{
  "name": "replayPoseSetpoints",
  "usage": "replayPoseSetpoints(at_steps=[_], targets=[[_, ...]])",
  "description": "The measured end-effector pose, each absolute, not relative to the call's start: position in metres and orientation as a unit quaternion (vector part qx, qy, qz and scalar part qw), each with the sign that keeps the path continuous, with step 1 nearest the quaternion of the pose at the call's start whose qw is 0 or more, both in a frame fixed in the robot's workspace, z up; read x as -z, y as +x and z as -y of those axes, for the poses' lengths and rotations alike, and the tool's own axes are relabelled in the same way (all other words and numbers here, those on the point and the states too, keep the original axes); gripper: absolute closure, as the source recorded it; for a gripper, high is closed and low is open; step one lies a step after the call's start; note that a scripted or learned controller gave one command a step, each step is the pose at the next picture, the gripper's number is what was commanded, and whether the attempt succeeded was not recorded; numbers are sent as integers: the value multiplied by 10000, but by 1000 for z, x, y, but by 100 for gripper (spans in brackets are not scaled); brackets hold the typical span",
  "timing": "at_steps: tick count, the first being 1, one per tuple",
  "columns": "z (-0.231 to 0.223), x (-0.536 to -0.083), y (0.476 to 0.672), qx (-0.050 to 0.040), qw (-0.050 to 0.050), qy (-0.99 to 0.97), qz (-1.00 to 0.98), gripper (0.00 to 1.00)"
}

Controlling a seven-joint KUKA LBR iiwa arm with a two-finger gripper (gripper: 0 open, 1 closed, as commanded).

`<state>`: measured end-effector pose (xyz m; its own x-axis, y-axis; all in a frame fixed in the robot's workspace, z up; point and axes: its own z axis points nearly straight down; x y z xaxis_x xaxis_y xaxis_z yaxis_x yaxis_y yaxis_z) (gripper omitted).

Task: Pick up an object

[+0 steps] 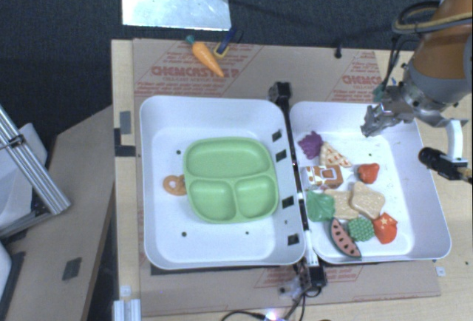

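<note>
Jaws (377, 120) at approx 1 o'clock of right shallow white plastic bin (421, 164), hanging off grey arm w/ orange band (443, 53); can't tell whether wide or narrow, too dark and small. Nothing seen gripped. Poised over bare bin floor, prob. a staging spot clear of the clutter before a descent.

Candidate objs bunched in right bin's left half, from centre down to 6 o'clock: purple grape-bunch toy (310, 143), brown-white waffle-like piece (334, 157), red rounded tomato-like toy (368, 173), tan bread-slice toy (366, 201), green leafy piece (320, 206), watermelon slice toy (344, 238), red strawberry-like toy (385, 228). Mostly touching or overlapping, so clean grip harder; grape toy and tomato toy sit more apart, likely easier picks.

Left shallow white plastic bin (155, 164) holds green three-compartment plastic tray (229, 179) at centre, small tan pretzel-shaped toy (175, 185) touching tray's 9 o'clock edge. Orange carrot toy (207, 58) on worktop (310, 64), beyond bins at 12 o'clock.
</note>
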<state>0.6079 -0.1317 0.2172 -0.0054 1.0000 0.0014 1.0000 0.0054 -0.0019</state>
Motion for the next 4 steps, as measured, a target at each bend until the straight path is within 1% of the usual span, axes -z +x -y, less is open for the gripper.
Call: replayPoseSetpoints(at_steps=[1, 2, 3, 4], targets=[[105, -229, 567, -2, 11, -7050, 7092, 100], [80, -232, 540, 0, 9, -7047, 7095, 100], [74, -234, 546, 10, -10, -7047, 7095, 100], [71, -215, 546, -3, 6, -7065, 7078, 100]])
